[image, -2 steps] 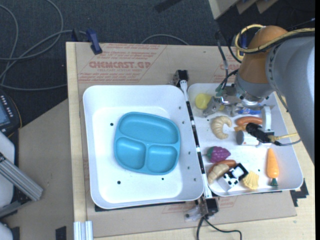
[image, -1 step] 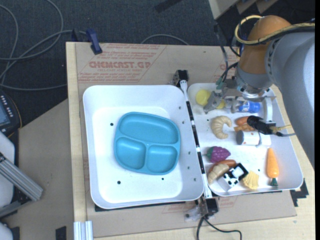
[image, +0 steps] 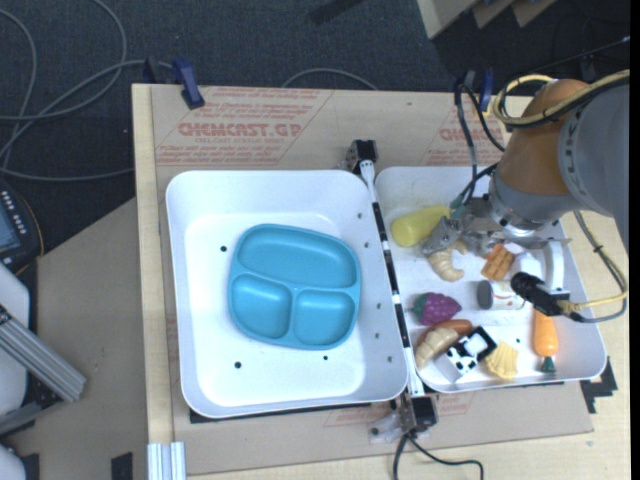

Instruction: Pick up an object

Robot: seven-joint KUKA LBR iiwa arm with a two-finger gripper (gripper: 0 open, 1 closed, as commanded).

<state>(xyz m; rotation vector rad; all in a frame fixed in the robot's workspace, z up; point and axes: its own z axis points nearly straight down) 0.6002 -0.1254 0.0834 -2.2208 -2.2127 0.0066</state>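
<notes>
1. Camera view, looking down at a slant: counter [image: 250, 118] carries two white bins side by side. Left bin [image: 200, 218] holds a blue divided plate [image: 293, 285], lying flat near its middle.
2. Right bin [image: 585, 353] holds the toy food. Arm [image: 560, 148] reaches in from the right, orange band above the wrist; it covers the bin's far right corner.
3. Hand [image: 478, 230] sits low over the far part of the right bin. Can't tell if it's released or clenched, the view is too cluttered there. Nothing seen being held.
4. Items: yellow lemon-like piece [image: 415, 226] near the bin's far left wall, just beside the hand. Tan curved piece [image: 445, 263] right below the hand. Small orange piece [image: 496, 262] beside it.
5. Mid bin: purple grapes [image: 438, 307], small grey block [image: 484, 294].
6. Near edge: brown croissant-like piece [image: 440, 339], black-white checker block [image: 468, 351] touching it, yellow corn-like piece [image: 502, 360], carrot [image: 544, 336] toward the right wall.
7. Likely target, judging from hand position: the tan curved piece or the yellow piece.
8. Handling guess: all look like light, hollow, stiff plastic toys, smooth and slippery; rounded ones may squirt out of a pinch. Not fragile.
9. Best hold: across the narrow middle of the tan piece, or across the yellow piece's short axis. It's crowded there, so neighbours may get nudged.
</notes>
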